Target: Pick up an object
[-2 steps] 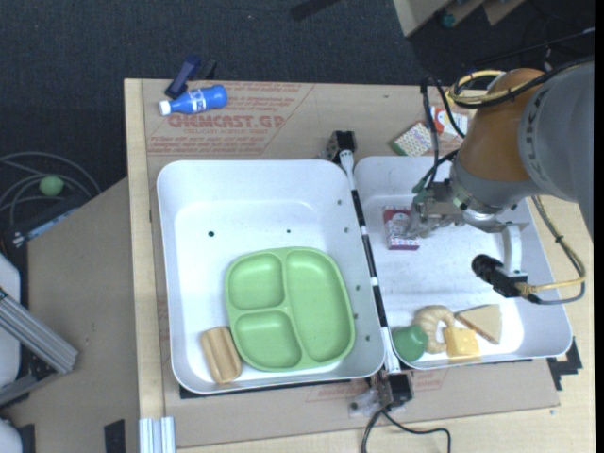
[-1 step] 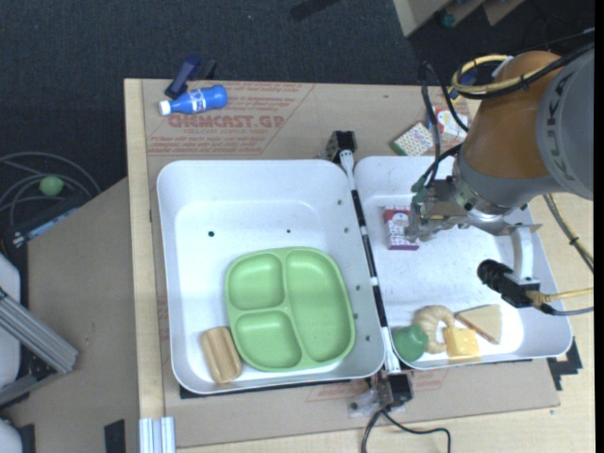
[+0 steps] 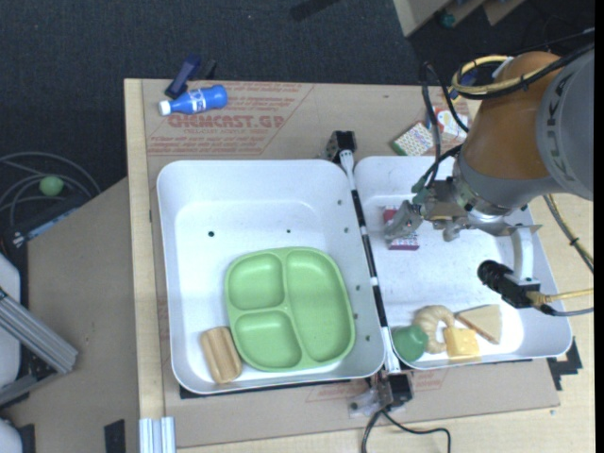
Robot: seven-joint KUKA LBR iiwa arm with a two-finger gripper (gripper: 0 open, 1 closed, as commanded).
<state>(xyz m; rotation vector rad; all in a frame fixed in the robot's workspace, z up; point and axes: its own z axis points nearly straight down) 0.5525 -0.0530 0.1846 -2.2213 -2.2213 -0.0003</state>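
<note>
Food toys — green cup (image 3: 410,343), croissant (image 3: 433,321), cheese wedges (image 3: 475,328) — sit at right bin's (image 3: 528,347) near edge, a wooden block (image 3: 220,353) beside the green divided plate (image 3: 287,306) in left bin (image 3: 189,253). Gripper (image 3: 411,217) hangs low over a small red-and-white item (image 3: 400,230) at right bin's far-left; can't tell its state, so judging the pick not done, lift remains. Surface (image 3: 283,121) print reads roughly "GEMCAST", partly blocked by a blue bottle (image 3: 196,99).

Robotics lab, plywood bench (image 3: 142,253) with two white bins (image 3: 179,196), loose cables (image 3: 19,196), dark carpet (image 3: 94,26)
</note>
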